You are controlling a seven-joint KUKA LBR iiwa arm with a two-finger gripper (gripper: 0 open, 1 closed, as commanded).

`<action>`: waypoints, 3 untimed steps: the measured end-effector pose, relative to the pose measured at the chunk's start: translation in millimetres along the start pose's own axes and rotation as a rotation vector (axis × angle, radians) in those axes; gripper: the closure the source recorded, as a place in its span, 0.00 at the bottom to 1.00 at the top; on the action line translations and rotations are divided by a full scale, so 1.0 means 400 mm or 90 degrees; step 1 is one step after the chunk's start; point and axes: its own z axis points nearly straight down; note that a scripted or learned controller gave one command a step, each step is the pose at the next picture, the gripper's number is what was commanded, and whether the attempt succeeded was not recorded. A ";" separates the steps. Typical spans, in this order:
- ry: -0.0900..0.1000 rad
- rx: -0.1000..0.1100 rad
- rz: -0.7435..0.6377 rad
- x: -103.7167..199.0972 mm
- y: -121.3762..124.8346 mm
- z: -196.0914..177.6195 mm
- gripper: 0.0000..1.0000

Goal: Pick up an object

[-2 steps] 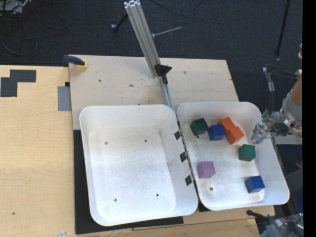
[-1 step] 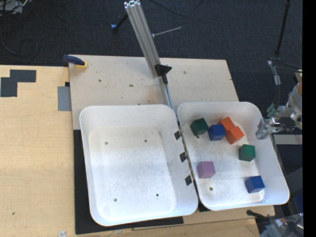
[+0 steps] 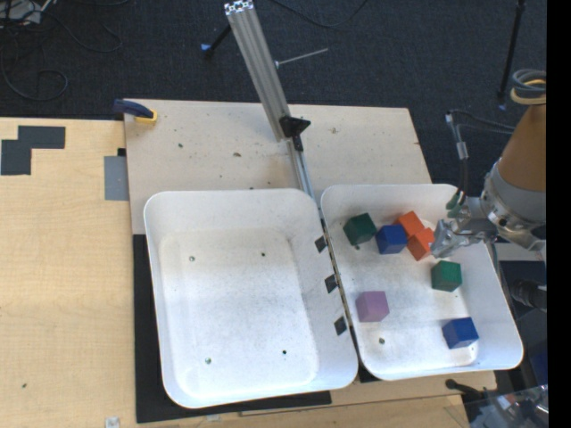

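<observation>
Two shallow white bins sit side by side on a wooden bench, seen from above at a slant. The left bin [image 3: 232, 301] is well away from the gripper. The right bin [image 3: 500, 346] holds six small blocks: two green, two blue, one orange and one purple. The robot arm [image 3: 522, 172], grey with an orange upper part, reaches in from the right, and its gripper [image 3: 443, 242] hangs low over the right bin's upper middle. The orange block [image 3: 416, 234] is an elongated brick lying at a slant, just beside the gripper's tip on its left, close enough that they may be touching. A blue cube [image 3: 391, 239] sits against the orange block on its far side from the gripper, and a dark green cube [image 3: 360, 229] lies a little beyond that. The second green cube [image 3: 446, 276] lies just below the gripper. The second blue cube [image 3: 459, 332] is farther below, near the bin's lower corner. The purple cube [image 3: 372, 306] lies down and to the left, apart. Whether the gripper is spread or closed cannot be told, and nothing is seen gripped in it.
</observation>
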 end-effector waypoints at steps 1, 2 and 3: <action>0.000 0.000 0.000 0.131 -0.032 -0.010 1.00; 0.000 0.000 -0.001 0.268 -0.048 -0.028 1.00; -0.001 0.001 0.001 0.377 -0.054 -0.003 1.00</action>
